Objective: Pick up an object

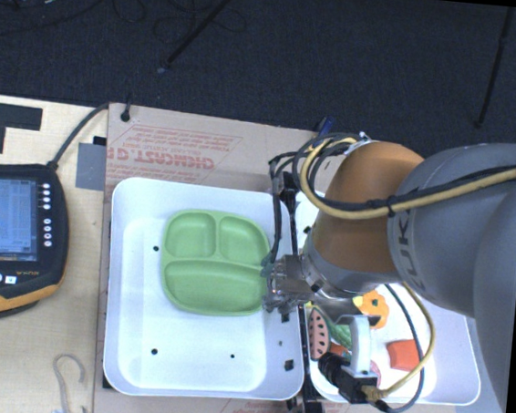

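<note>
Gripper [278, 290] position is roughly at the right edge of the green divided plate [213, 262], low beside the wall between the two bins, but whether it is open or closed cannot be told, since the wrist and its cables cover it from above. The grey arm [457, 231] with its orange band [364, 198] fills the right middle of the frame and hides most of the right bin [459, 383]. The left bin [131, 325] holds the plate, which lies flat, three compartments up, in the bin's upper middle. A good pick here would likely mean pinching the plate's right rim, one finger inside the rim and one outside, and lifting straight up so the shallow lip does not slip out; a flat plate offers little else to grasp. In the right bin, small things peek out under the wrist: an orange piece [373, 305], a red-orange block [401, 354] and a brownish speckled item [319, 334] whose nature is hard to make out. At the left edge of the frame a control pendant [3, 234] rests on the bench, cut off by the border.
</note>
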`<state>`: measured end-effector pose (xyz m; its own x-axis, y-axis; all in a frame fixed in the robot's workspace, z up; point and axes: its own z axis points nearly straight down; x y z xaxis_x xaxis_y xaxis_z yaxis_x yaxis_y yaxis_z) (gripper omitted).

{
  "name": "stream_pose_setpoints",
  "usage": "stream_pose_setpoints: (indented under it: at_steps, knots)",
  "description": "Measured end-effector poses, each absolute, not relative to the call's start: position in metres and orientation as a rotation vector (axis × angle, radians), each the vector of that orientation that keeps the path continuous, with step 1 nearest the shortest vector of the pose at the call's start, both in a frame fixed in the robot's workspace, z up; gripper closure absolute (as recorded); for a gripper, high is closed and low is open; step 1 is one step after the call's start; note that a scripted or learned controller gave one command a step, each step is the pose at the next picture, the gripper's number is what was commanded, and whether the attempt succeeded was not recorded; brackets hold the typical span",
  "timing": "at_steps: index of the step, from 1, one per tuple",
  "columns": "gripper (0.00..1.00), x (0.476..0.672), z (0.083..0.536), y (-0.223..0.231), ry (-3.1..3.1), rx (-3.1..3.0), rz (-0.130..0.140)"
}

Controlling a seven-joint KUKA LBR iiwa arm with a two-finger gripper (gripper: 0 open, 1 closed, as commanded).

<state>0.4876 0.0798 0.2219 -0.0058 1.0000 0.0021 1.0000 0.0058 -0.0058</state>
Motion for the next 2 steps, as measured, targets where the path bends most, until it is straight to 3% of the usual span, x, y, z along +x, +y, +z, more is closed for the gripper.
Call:
stream_pose_setpoints:
  at_steps: [2]
  knots:
    - [1.0, 0.4874, 0.2223, 0.088, -2.218, -2.219, 0.01]
